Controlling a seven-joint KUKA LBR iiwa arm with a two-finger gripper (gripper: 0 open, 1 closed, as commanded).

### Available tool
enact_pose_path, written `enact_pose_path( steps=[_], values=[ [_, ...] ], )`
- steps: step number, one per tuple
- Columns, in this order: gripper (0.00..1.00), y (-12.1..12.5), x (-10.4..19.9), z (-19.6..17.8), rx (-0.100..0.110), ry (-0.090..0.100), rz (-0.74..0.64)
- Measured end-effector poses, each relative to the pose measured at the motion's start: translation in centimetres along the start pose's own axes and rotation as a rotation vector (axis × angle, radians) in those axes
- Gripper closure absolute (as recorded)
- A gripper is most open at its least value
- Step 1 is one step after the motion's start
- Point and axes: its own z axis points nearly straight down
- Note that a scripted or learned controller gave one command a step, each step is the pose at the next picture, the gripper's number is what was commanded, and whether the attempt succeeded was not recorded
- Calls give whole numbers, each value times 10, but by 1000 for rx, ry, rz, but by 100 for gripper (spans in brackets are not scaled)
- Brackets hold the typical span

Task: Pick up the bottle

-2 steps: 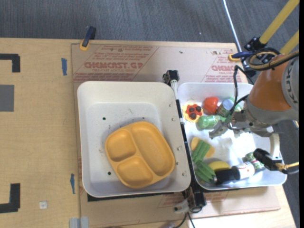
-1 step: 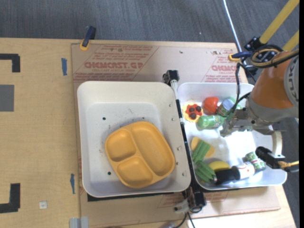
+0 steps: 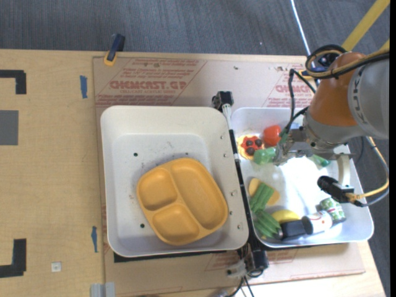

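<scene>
One bottle [image 3: 307, 226], two bins [image 3: 117, 135]

Divided plate [image 3: 182, 200] in left bin [image 3: 117, 129]; bottle [image 3: 307, 225] in right bin [image 3: 365, 231], near front wall.

White bins [image 3: 117, 135] side by side on a tan bench [image 3: 49, 166] printed with red lettering and marked with black shapes and blue tape. Mustard-yellow divided tray [image 3: 181, 199] in the left bin. In the right bin [image 3: 359, 228]: white bottle [image 3: 309, 226] with black cap and a green-and-red label, red tomato [image 3: 271, 134], green vegetables [image 3: 262, 197], yellow banana [image 3: 286, 215]. Grey arm [image 3: 371, 98] with orange band [image 3: 334, 98].
</scene>
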Motion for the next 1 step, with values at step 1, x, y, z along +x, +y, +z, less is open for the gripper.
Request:
enact_pose_path(
  steps=[1],
  values=[
    [0,0,0,0,0,0,0]
  ],
)
